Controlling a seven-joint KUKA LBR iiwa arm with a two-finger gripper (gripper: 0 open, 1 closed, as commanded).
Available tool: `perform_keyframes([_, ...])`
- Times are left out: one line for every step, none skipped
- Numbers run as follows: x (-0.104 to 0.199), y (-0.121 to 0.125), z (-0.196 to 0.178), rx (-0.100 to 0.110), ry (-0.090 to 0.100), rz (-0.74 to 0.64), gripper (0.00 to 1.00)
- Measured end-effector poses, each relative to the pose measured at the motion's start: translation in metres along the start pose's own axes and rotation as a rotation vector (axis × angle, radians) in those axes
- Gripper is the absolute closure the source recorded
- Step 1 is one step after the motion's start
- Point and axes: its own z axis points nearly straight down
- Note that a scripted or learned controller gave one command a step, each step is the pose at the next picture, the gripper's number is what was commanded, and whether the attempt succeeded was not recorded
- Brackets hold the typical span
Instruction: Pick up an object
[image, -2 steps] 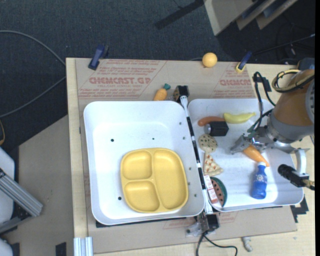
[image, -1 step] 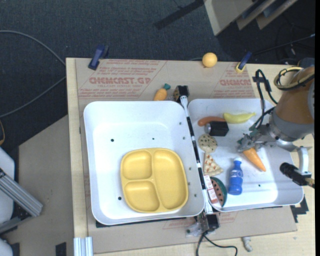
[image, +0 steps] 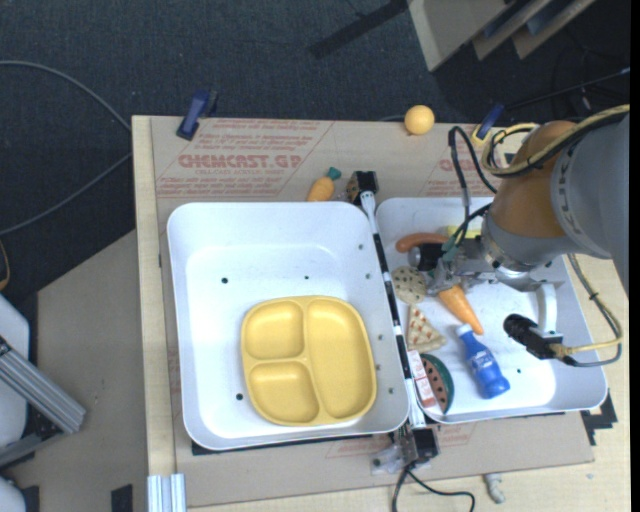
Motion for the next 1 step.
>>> perform_keyframes([0.0751, 0.0005, -0.1013, -0.001, 0.0, 0.0, 1.0])
